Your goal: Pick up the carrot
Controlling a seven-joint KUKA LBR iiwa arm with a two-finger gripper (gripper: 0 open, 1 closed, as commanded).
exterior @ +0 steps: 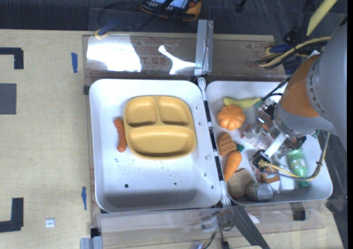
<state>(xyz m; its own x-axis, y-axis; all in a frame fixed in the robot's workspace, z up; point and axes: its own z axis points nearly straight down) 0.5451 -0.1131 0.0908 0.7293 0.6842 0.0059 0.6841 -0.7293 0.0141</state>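
Carrot sits in the right bin, hard against that bin's left wall. It lies at a slant, thick end up, tip pointing down toward the divider. It is crowded: a brown ridged biscuit touches it from above, and a brown lump lies just below the tip. The pumpkin is further up, apart from it.

Gripper hangs over the middle of the right bin, to the right of the carrot and not on it. The wrist body covers it from this angle, so I cannot tell whether it is spread or pressed together. Nothing is visibly held.

My read: the arm is parked over the clutter and not lined up with the carrot, so the pick is not yet made. The wall and the two neighbours leave little room; gripping across the carrot's width looks like the better way in.

Risk: catching the biscuit or the lump instead, or pushing the carrot tighter into the wall.

A green bottle lies right of the arm. The left bin holds a yellow divided plate with a sausage beside it, neither of them in the way.
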